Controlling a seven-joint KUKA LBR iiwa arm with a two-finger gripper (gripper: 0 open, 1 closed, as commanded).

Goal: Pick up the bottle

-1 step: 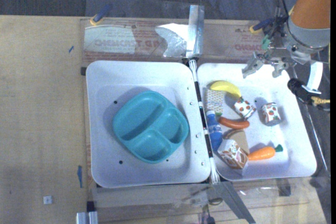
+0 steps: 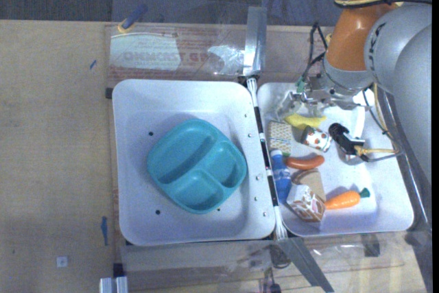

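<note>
Your bottle (image 2: 277, 175) lies untouched along the left wall of the right bin (image 2: 394, 216), blue and slim, just left of the sausage (image 2: 304, 162) and the carton (image 2: 307, 202). The gripper (image 2: 309, 97) hangs over the bin's far end above the banana (image 2: 304, 121), and you cannot tell how its jaws stand. As I judge it, nothing is picked yet: the reach, the grasp and the lift are all left.

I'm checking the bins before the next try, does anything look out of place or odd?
Nothing looks spilled or broken. The right bin is crowded: the blue bottle lies on its side, wedged against the left wall beside the hot dog. The teal tray sits askew in the left bin.
</note>
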